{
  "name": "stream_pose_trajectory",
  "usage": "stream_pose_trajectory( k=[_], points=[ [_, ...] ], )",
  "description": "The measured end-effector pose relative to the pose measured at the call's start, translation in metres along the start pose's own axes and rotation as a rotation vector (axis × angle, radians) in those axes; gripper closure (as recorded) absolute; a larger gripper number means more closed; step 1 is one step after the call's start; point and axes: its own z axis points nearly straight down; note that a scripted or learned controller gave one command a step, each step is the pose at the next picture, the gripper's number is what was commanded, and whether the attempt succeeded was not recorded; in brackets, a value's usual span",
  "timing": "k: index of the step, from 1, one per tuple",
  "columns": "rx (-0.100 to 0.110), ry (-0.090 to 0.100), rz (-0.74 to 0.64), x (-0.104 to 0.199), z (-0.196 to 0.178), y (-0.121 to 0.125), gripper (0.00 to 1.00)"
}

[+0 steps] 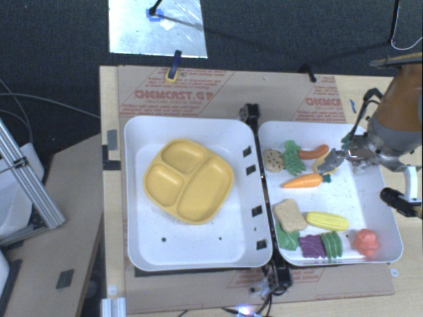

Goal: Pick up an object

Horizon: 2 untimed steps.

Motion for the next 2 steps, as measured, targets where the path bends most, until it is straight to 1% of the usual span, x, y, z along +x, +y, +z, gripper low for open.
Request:
stream_pose_trajectory(
  k=[1, 2],
  points=[
    [-0.013, -0.002, -0.010, 0.013, 0.069, 0.059, 0.00],
    [-0.014, -0.002, -0.009, 0.012, 0.055, 0.058, 1.00]
  ],
)
